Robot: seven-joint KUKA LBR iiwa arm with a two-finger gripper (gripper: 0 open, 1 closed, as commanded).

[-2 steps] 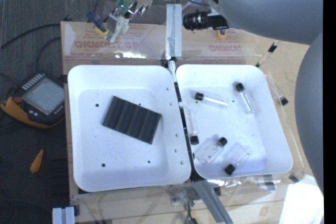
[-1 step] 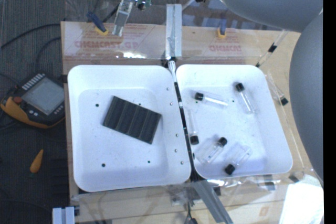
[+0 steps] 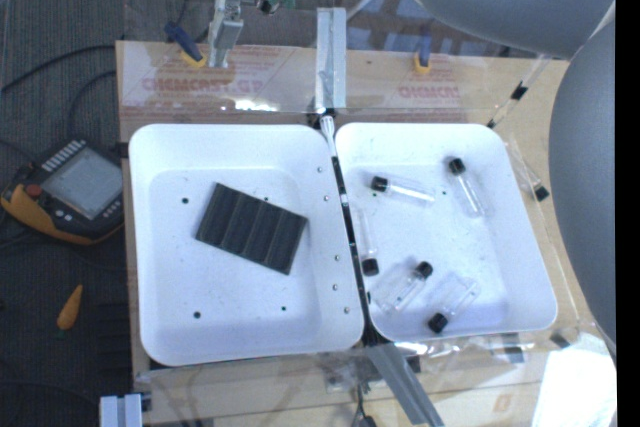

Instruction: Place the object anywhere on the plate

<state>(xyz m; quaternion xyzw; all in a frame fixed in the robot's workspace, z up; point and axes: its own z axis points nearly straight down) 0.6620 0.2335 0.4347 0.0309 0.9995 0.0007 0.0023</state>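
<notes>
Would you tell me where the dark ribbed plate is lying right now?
The dark ribbed plate lies tilted in the middle of the left bin, away from the vials in the right bin.

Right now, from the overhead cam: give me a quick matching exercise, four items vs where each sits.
Items:
1. dark ribbed plate
2. clear vials with black caps
3. gripper
4. handheld pendant

Places:
A. right bin
B. off the bench, at the view's left
C. left bin
D. above the bench's far edge, beyond the left bin

Pairs: 1-C, 2-A, 3-D, 4-B
</notes>
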